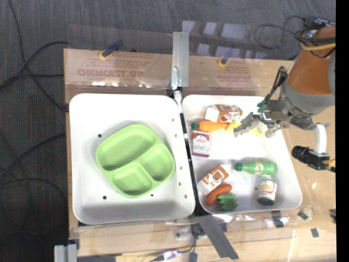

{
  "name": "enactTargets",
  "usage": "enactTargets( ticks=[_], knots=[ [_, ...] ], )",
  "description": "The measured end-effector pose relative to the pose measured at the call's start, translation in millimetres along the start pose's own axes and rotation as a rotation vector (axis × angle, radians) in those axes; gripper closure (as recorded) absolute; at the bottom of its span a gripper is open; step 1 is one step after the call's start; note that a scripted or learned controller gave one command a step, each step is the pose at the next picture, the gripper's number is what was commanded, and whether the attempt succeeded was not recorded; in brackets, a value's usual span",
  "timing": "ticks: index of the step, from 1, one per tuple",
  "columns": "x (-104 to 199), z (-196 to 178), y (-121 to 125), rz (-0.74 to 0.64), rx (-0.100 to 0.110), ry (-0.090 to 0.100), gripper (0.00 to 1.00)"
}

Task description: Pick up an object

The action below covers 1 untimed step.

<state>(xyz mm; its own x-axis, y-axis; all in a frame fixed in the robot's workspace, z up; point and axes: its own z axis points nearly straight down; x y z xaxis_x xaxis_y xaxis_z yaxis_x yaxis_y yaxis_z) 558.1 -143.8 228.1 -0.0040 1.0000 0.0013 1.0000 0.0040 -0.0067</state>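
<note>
The grey arm with the orange band [311, 75] is reaching in from the right, and its hand [252, 123] is hanging over the upper part of the right white bin [292, 173]. Its dark fingers are pointing left, spread a little, and gripping nothing. Just left of the hand an orange plastic carrot [212, 126] is lying beside a brown-and-white carton [223, 113]. A small pink-and-white box [200, 143] is sitting near the bin's left wall. Lower down, a green plastic bottle [256, 168] is lying on its side, a small tin can [266, 191] is standing below it, and a second brown carton [214, 176] is resting against a carrot with green leaves [222, 196]. Over in the left white bin [87, 124], a lime-green divided tray [136, 160] is lying flat.
</note>
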Motion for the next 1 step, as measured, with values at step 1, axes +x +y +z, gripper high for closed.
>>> enactTargets(
  ticks=[1],
  knots=[
    [1.2, -5.5, 0.8, -0.003, 0.006, 0.001, 1.00]
  ],
)
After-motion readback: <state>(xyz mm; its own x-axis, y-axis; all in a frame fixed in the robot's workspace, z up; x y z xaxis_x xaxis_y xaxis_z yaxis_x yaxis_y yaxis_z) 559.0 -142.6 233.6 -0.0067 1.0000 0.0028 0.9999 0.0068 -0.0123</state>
